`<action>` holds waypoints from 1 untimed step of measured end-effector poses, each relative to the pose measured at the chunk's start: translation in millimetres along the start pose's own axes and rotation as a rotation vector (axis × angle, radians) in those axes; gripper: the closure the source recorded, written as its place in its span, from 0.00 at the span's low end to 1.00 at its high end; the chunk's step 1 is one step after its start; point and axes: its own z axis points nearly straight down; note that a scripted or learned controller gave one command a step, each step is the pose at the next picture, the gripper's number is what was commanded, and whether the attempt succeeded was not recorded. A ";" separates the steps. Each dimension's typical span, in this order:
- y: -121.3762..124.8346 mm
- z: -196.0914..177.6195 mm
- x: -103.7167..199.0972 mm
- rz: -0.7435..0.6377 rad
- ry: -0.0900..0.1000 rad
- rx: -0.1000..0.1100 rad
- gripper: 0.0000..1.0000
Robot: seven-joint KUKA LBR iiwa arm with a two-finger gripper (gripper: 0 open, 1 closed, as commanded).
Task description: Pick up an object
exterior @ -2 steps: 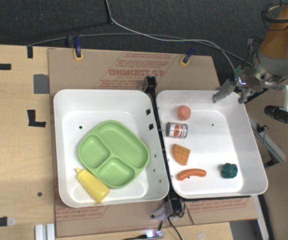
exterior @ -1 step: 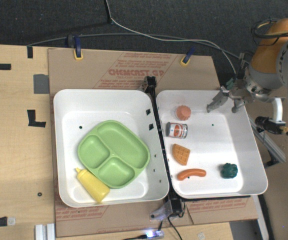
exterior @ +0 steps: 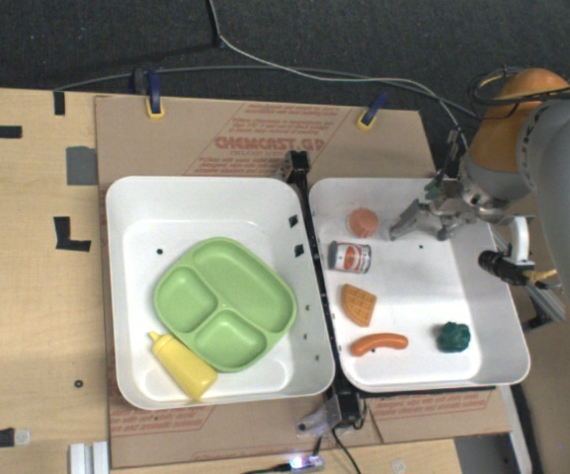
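Over the right bin (exterior: 482, 363), gripper (exterior: 425, 219) hovers at the upper edge with fingers splayed apart and nothing between them; nearest pick is the pink round piece (exterior: 364, 222) just to its left, the can (exterior: 350, 258) lying sideways below that.

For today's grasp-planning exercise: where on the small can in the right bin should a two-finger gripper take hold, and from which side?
Probably across the middle of the can, coming straight down from above. It lies on its side with its long axis running left to right, so the fingers should close on the curved sides, front and back. Its neighbours stand apart from it, leaving room.
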 end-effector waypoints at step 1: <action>1.6 -14.6 0.1 -0.002 -0.002 -0.005 1.00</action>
